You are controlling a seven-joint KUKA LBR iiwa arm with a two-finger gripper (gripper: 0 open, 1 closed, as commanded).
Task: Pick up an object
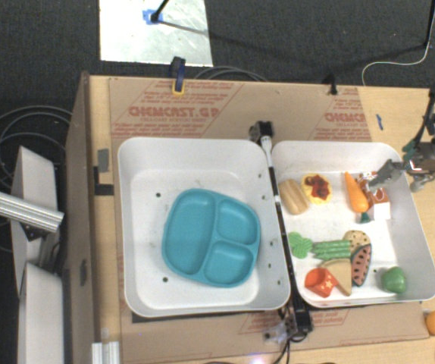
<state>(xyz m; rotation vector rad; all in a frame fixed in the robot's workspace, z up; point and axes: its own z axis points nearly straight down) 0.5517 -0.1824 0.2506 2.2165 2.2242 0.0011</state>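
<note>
Tool hanging over the right bin's far edge, nothing picked yet

I've got the tool (399, 169) just beside the carrot (355, 191) in the right bin (422, 268); I can't tell how wide it stands, and I see nothing in it. My worry: toy food lies crowded, so a descent may nudge the carrot against the bin wall or close on air. Cardboard (202, 108) under the bins reads "CHEMCAST" in red, the rest unclear
</note>
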